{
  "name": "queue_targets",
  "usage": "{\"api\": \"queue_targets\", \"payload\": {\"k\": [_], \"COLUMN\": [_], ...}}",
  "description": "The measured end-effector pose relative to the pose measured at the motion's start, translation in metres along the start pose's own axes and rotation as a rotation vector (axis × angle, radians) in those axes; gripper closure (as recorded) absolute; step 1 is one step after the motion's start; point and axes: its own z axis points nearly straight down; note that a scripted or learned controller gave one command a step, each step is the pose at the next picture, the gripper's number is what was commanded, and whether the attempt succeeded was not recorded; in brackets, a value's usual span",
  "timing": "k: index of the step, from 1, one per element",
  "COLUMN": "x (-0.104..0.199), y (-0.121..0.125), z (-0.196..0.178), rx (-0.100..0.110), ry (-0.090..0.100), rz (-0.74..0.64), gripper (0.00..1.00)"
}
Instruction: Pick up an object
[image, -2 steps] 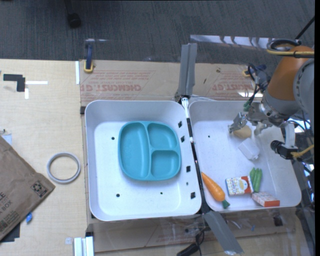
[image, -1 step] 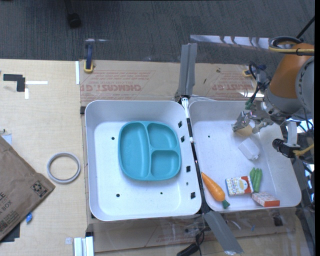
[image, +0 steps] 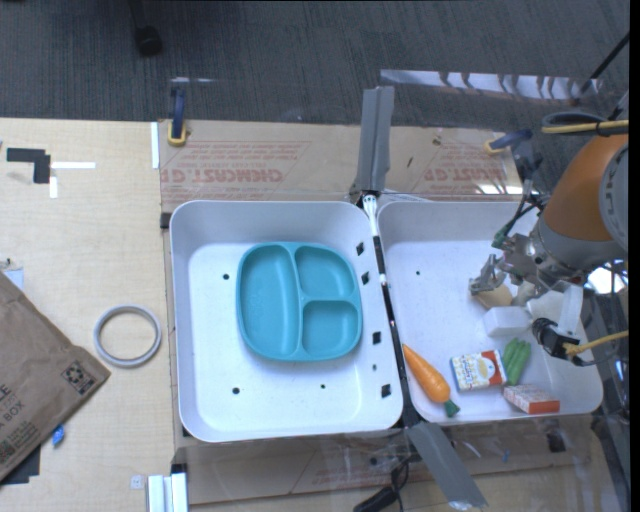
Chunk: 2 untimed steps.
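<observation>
Hovering claw (image: 493, 283), grip unreadable, just above white block (image: 506, 321): seeming light, stiff; pinching flat sides advisable.

Bright, even overhead light is filling the scene; the white bins (image: 190, 300) are glaring slightly, near washed out. Shadows are staying soft and short under the teal divided plate (image: 298, 300). Focus is holding sharp centrally, softening slightly toward the dim carpet (image: 300, 50) up top.
</observation>
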Motion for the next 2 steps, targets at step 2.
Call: {"api": "queue_targets", "payload": {"k": [2], "x": [0.098], "y": [0.051], "z": [-0.150], "rx": [0.001], "ry": [-0.003], "rz": [-0.023], "gripper": [1.00]}}
